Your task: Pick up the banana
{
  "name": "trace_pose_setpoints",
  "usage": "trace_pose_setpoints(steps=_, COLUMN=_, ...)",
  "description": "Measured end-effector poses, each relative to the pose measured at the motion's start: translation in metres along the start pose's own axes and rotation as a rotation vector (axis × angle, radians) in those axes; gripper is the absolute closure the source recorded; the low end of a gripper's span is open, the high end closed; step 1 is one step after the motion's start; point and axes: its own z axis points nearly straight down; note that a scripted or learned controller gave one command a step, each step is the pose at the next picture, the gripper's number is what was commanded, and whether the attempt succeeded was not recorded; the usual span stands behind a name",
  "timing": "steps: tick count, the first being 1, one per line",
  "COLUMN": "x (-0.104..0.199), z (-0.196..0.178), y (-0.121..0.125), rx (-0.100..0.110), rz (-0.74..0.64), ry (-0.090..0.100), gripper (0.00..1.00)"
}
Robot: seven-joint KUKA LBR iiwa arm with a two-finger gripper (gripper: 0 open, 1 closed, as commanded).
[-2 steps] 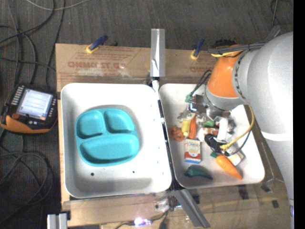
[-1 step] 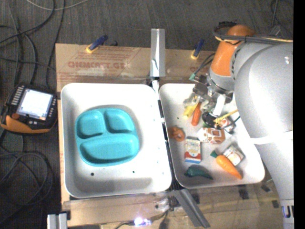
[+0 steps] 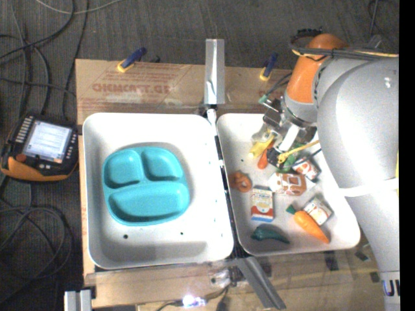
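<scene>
Tray (image 3: pixel 148 185), turquoise, sits in left bin (image 3: pixel 97 238). Right bin (image 3: pixel 343 235) holds clutter; banana (image 3: pixel 260 148) lies near its far edge, gripper (image 3: pixel 277 129) touching it. Grip state: cannot tell. Lift not yet done.

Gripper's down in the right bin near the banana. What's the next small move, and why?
Probably a short lift straight up to test the grasp. The gripper sits low in the right bin, right at the banana, whose yellow end pokes out beneath it. Whether the banana is actually held is unclear, and a carton and other toys crowd close, so sideways motion risks knocking them.
</scene>
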Motion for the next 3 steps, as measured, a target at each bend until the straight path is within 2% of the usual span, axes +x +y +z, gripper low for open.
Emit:
trace_pose_setpoints(steps=1, x=-0.009, z=-0.038, y=-0.055, rx=-0.016, rz=-0.013, ry=0.0, gripper=1.0)
trace_pose_setpoints(steps=2, x=0.075, z=-0.092, y=-0.057, rx=-0.018, rz=0.121, ry=0.001, gripper=1.0)
trace_pose_setpoints(steps=3, x=0.109, z=-0.146, y=-0.11, rx=-0.017, rz=0.076, ry=0.001, gripper=1.0)
